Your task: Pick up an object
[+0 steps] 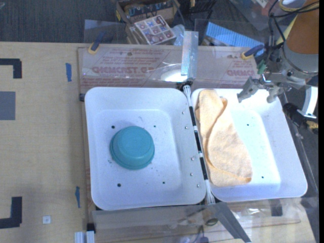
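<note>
Round teal bowl (132,147) upturned, rumpled orange terry cloth (223,143) — jaws (259,90) spread, nothing held.

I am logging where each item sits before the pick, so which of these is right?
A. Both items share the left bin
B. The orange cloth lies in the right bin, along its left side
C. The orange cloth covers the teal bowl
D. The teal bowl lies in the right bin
B: the orange cloth lies along the left wall of the right bin, while the teal bowl sits alone, upside down, in the left bin.
</note>
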`<state>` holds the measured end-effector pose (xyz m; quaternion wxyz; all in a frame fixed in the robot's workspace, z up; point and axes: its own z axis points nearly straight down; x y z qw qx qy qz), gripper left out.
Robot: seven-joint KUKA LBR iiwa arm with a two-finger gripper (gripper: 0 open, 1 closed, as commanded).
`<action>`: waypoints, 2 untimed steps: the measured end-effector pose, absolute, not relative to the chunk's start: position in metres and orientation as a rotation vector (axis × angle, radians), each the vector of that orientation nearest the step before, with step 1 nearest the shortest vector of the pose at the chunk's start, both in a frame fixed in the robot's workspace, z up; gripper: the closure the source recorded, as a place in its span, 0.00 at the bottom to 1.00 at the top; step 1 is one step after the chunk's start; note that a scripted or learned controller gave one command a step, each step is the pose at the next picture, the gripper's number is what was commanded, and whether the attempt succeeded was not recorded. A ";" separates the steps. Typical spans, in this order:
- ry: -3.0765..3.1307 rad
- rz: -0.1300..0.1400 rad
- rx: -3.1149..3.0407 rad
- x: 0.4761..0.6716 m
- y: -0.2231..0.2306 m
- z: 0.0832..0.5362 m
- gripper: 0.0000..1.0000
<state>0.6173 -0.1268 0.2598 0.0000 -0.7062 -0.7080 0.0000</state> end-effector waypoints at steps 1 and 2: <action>-2.010 0.001 -2.412 0.604 -0.146 0.184 0.00; -2.330 -0.009 -2.120 0.650 -0.135 0.090 0.00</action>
